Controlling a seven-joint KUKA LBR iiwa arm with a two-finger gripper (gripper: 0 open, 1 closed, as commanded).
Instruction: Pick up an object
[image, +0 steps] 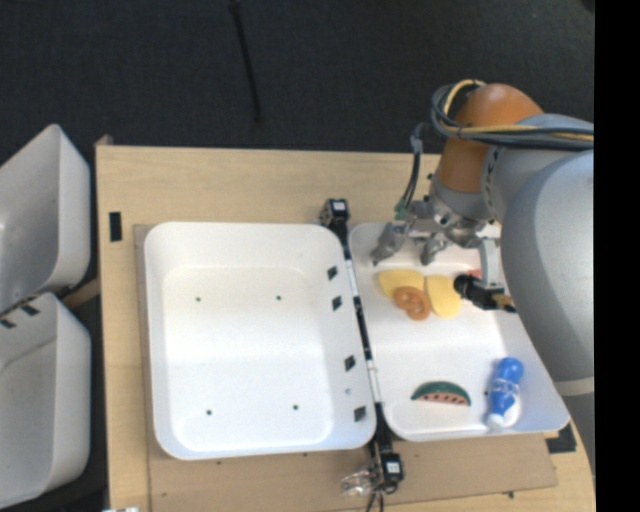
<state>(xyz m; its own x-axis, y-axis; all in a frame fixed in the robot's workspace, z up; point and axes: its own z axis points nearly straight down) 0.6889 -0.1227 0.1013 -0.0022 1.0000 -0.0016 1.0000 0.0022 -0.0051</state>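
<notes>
Two white bins sit side by side on the bench; the right bin (400, 405) holds every object. The gripper (408, 243) hovers at its far end, fingers spread, nothing between them. Just below lie yellow pieces (440, 296) touching a pretzel (410, 301). Nearer the front are a watermelon slice (441, 394) and a blue bottle (504, 391).

right bin (400, 400): watermelon slice (441, 394) left of bottle (504, 391)
</notes>
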